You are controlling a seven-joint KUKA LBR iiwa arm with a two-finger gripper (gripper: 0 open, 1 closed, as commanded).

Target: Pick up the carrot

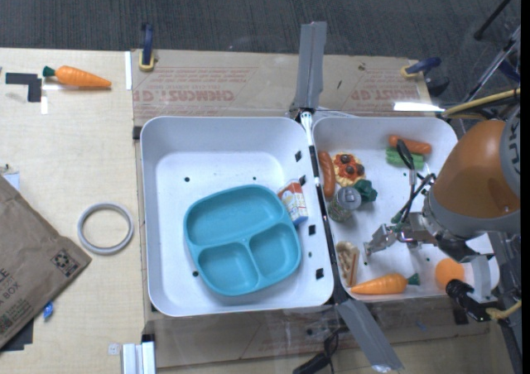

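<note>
On the desk (66,157), the right bin (377,126) holds the pincer (378,242), fingers apart, gripping nothing, the carrot (379,285) just below it.

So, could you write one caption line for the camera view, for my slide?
The gripper hovers above the carrot in the right bin.

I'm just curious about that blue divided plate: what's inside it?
The light blue three-compartment plastic plate in the left white bin shows only bare blue compartments. A small can sits by its upper right rim. Whatever lies under the plate is covered.
</note>
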